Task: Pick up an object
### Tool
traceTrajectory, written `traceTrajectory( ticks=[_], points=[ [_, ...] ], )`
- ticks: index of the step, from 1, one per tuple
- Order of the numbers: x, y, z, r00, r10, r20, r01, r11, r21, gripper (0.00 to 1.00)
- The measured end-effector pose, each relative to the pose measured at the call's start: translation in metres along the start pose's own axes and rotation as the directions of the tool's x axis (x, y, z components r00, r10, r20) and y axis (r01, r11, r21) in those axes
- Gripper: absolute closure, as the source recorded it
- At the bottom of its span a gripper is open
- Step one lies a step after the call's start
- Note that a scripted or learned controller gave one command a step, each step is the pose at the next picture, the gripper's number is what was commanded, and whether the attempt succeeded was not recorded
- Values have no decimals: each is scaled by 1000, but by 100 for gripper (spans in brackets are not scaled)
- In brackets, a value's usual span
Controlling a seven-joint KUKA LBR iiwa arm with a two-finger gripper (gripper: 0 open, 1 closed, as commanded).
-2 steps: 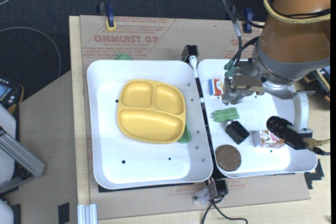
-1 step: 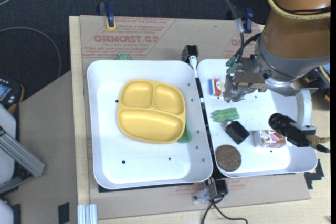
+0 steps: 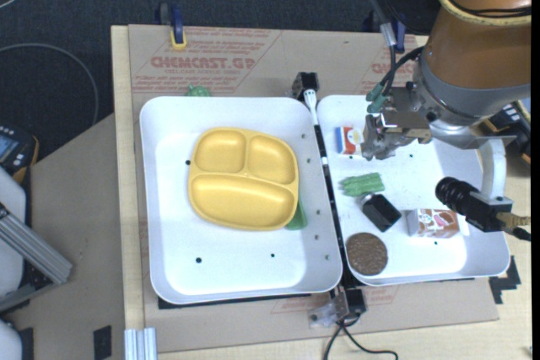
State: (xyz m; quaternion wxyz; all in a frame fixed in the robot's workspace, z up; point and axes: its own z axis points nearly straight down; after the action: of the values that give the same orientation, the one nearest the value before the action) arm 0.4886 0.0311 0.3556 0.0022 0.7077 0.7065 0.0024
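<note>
**Gripper low over right bin, upper left part**

Gripper (image 3: 381, 139) sits in the upper left part of the right bin (image 3: 485, 265); whether it is open or closed cannot be told, and nothing is seen held. Small red-white-blue packet (image 3: 346, 139) lies just left of it. Green item (image 3: 362, 183) lies just below, then a black block (image 3: 380, 211), and a brown disc (image 3: 366, 253) near the front rim. A red-white packet (image 3: 437, 222) lies right of the block. Left bin (image 3: 164, 206) holds a yellow divided plate (image 3: 244, 178).
</note>
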Motion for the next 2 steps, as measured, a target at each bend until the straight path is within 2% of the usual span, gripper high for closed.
traceTrajectory(
  ticks=[1, 2],
  points=[
    [51, -10, 29, 1000, -8, -1, 8, 1000, 12, 100],
    [83, -9, -21, 1000, -6, -2, 6, 1000, 1, 100]
  ],
)
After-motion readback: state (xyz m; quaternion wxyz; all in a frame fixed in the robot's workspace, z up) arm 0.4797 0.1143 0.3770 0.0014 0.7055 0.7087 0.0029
